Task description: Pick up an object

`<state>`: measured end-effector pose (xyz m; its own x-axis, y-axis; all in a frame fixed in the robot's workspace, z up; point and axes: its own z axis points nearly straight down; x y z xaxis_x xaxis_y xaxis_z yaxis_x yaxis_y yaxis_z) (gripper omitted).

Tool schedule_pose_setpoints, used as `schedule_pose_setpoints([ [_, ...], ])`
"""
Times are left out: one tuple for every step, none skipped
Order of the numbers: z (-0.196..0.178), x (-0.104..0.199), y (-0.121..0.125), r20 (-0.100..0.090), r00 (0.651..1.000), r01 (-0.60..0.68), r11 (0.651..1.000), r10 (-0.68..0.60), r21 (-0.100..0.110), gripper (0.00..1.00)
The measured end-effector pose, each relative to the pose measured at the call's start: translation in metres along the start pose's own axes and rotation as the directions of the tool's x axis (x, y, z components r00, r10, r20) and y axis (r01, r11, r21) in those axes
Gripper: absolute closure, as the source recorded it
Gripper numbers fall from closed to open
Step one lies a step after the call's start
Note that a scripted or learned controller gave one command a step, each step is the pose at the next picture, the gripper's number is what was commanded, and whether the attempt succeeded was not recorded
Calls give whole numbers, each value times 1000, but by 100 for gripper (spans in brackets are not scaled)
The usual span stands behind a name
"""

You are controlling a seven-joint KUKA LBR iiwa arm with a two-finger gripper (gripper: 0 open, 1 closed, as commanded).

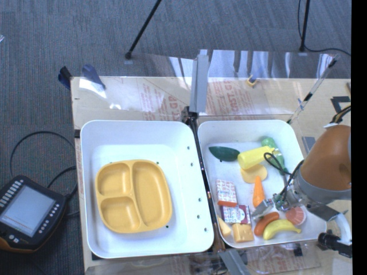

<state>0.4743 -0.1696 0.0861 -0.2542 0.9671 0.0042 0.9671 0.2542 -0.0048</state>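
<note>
From my screen I see the grey arm with its orange band (328, 159) reaching in from the right, its gripper (274, 204) low in the right-hand shallow white bin (209, 132), near the bin's front right corner. I cannot tell from this angle how the gripper is set, and I see nothing lifted clear of the bin floor. Just beside the gripper lie a small orange plastic carrot (258, 192), a yellow plastic banana (280, 228), a reddish sausage-shaped toy (265, 223) and a pink-orange citrus slice (296, 216). Further back in the same bin sit a yellow corn cob (254, 156), a dark green leaf shape (224, 153) and a green vegetable (268, 143); toward the front left lie two small printed packets (226, 191) and a yellow cheese wedge (242, 232). The left-hand white bin (92, 142) holds a yellow three-compartment plastic tray (133, 195), lying flat.
</note>
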Motion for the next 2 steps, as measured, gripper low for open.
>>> schedule_pose_setpoints([
  [-9, -2, -1, -2, 1000, -8, 1000, 8, 0, 100],
  [-102, -3, 39, 5, 999, -47, 999, 47, -9, 100],
])
